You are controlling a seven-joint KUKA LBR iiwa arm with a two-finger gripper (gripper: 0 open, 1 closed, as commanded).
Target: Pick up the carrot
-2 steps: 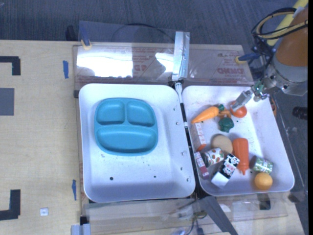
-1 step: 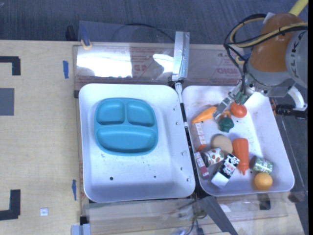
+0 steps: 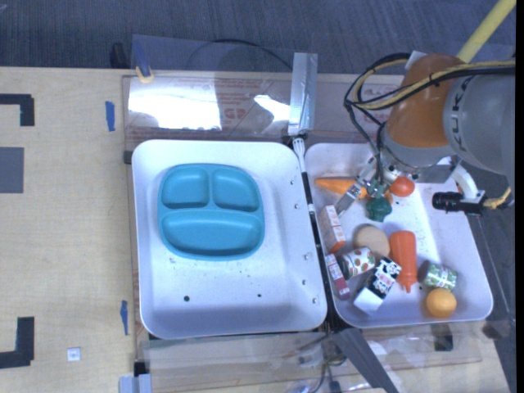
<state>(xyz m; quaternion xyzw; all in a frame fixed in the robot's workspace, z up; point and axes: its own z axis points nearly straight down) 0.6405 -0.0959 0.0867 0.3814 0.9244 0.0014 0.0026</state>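
Observation:
The carrot (image 3: 333,184) is an orange tapered piece lying near the back left of the right bin (image 3: 476,256), its tip pointing left. The grey arm with its orange band reaches in from the right. My gripper (image 3: 358,193) hangs low over the carrot's thick right end, touching it or just above it. From this slant I cannot see whether the carrot is held.
A blue divided plate (image 3: 212,210) lies in the left bin (image 3: 155,289). Crowding the right bin are a red tomato (image 3: 402,187), a green item (image 3: 378,210), an orange bottle (image 3: 403,249), a beige round piece (image 3: 372,237), cans, a cow-print carton (image 3: 381,282) and an orange (image 3: 440,302).

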